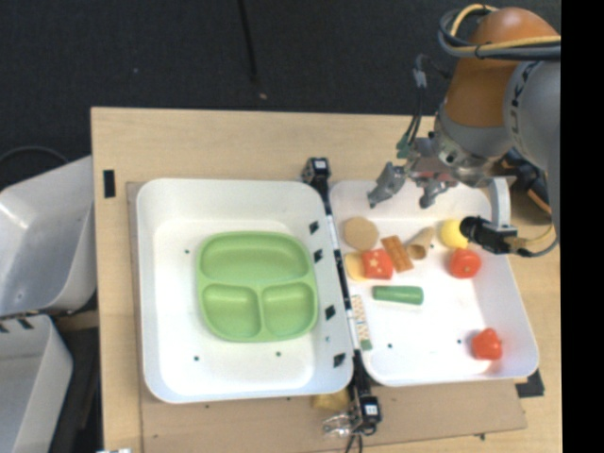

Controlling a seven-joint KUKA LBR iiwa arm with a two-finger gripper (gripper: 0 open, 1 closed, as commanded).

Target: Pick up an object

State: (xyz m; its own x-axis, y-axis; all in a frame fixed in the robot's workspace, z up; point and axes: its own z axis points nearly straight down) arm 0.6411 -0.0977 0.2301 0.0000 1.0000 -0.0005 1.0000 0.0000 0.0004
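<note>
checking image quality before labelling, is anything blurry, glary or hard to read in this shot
Camera view: soft overall, low detail; the end effector reads as a grey smudge. Lighting is even, with faint shadows under the green tray; the white bins are bright but not blown out. The floor behind the bench is dark and nearly featureless.

Grey arm (533, 83), orange band, looping cables, grey 2-finger pincer (408, 193)

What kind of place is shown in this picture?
Probably a robot lab bench for grasping trials, not a kitchen: two white bins fixed side by side, toy food scattered in the right one, and a robot arm above it.
</note>
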